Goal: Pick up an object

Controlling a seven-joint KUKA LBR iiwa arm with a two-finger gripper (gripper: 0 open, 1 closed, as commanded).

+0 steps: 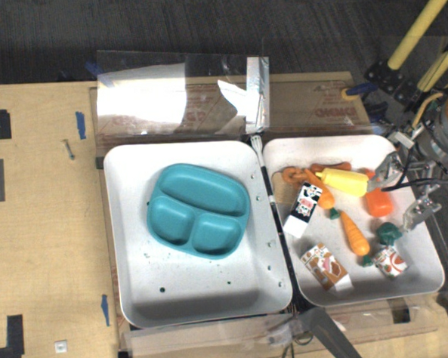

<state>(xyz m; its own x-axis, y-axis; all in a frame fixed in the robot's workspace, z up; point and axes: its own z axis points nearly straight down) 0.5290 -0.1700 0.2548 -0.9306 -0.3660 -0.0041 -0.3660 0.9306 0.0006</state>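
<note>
The right bin [427, 275] holds several toys: a yellow banana-like piece [344, 181], an orange carrot [354, 234], an orange-red round piece [378, 203], a cow-patterned carton [304, 206], a brown snack box [325, 266], a small can [390, 261] and a dark green piece [388, 232]. My gripper [401, 189] hangs over the right side of this bin. Its two metal fingers [417, 211] stand open and nothing sits between them. The orange-red piece lies just left of the gripper, and the green piece sits close below the nearer finger.
The left bin [132, 278] carries a teal divided plate [198, 209]. A clear plastic sheet [181, 101] and cardboard lie behind both bins. Cables and yellow tubing [419, 26] crowd the upper right by the arm [443, 142].
</note>
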